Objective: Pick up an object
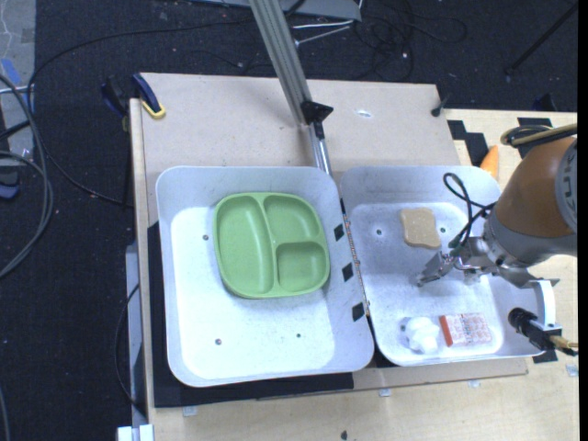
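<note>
The right bin [386,274] holds three objects. A tan, bread-like slab [421,228] lies toward its back. A white lumpy object [423,334] sits near the front wall, and a red and white packet [469,329] lies just to the right of it. My gripper [432,276] reaches in from the right and hangs low over bare bin floor, below the tan slab and above the white lump. It touches none of the three. Nothing shows in its grasp.
The left bin [184,338] carries a green divided plate [272,244] in its back half. A grey pole [285,53] slants down to the seam between the bins. The arm's orange band [542,186] overhangs the right bin's right wall.
</note>
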You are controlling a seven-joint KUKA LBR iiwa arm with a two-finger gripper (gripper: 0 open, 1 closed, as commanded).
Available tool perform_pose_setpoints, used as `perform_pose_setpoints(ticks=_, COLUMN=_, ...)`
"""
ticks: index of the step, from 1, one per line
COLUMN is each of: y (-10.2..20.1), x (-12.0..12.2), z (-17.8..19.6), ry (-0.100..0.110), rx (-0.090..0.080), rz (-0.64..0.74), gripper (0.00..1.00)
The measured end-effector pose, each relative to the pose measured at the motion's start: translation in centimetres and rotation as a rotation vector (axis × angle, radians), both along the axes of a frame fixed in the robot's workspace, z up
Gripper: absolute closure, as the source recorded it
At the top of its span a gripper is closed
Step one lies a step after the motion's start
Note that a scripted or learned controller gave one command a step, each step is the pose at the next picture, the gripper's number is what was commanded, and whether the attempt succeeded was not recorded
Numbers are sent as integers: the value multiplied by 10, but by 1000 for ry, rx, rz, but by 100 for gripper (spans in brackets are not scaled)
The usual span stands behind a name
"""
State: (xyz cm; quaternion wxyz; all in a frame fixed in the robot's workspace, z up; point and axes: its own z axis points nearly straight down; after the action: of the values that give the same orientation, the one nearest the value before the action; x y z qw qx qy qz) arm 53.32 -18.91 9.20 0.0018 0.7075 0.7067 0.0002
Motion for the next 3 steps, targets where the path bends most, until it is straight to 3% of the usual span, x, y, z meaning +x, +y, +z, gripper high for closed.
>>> perform_pose_setpoints(ticks=1, y=0, x=1, z=13, ry=-4, rx=-1, rz=0, gripper=100)
perform_pose_setpoints(ticks=3, y=14, x=9, z=114, ry=-3, rx=0, rz=5, gripper=100)
